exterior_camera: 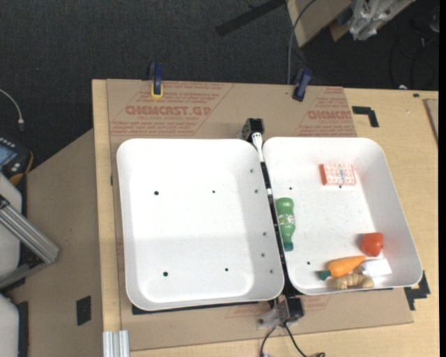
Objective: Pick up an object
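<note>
At the near rim of the right bin [315, 209] a tight cluster is found: a knobbly tan piece [352, 282], an orange carrot-like piece [346, 266] lying against it, and a small white block [377, 267] touching both. A red rounded object [372, 243] sits just behind them, towards that bin's right wall. A green bottle [284, 223] is laid along the bin's left wall, and a pink patterned box [338, 174] rests alone near its far side.

What is taken to be the gripper [376, 17] is seen well beyond the bin's far right corner, high and clear of everything; how far it is opened cannot be told, and nothing is seen held in it.

Several failures can be expected. In the cluster, two pieces may be caught at once, or one pushed aside. The bottle may be missed because the wall leaves little room beside it. The flat box may be slid over rather than lifted.
</note>
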